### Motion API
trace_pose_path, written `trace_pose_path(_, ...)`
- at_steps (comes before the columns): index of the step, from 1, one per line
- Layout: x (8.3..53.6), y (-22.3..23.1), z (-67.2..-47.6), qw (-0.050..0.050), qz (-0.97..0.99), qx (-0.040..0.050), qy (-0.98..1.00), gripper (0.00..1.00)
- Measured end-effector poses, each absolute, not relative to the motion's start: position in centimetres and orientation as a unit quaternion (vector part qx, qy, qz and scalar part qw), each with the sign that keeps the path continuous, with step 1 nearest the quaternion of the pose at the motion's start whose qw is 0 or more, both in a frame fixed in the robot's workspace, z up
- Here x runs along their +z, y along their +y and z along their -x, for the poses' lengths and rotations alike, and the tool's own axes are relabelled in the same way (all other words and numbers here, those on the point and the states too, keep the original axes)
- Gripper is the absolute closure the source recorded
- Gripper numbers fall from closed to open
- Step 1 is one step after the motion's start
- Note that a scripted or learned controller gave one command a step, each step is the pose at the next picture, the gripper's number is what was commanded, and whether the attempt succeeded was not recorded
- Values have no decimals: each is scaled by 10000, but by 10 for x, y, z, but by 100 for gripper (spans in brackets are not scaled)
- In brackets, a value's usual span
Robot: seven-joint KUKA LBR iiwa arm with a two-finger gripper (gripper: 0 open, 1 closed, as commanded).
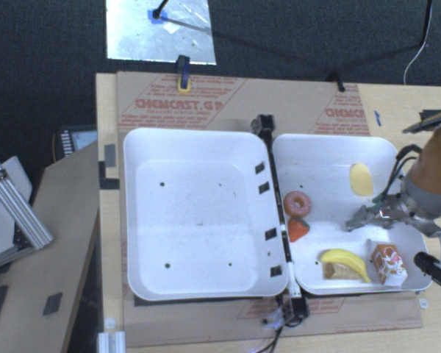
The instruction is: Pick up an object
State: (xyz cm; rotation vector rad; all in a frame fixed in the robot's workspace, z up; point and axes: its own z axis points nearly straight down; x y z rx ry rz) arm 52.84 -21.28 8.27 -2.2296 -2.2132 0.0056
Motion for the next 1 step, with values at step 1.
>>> trace_pose_path(1, 85, -186, -574, -25, 7045, -15, -7097, 0)
